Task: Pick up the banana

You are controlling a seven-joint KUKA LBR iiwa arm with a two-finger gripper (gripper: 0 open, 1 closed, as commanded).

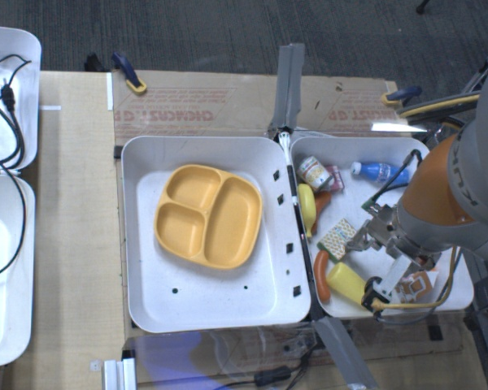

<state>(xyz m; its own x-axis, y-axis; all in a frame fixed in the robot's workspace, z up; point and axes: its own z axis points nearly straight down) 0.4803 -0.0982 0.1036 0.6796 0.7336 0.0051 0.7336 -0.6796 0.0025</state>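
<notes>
Now the banana (307, 208) lies in the right bin (366, 143), just beside the divider. The gripper (372, 254) hovers near it; I cannot tell how wide its jaws are. It should probably move toward the divider.

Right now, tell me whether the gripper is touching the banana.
Apart. The camera view shows the banana lying against the right bin's left wall, with bare white floor and a patterned packet between it and the gripper.
</notes>
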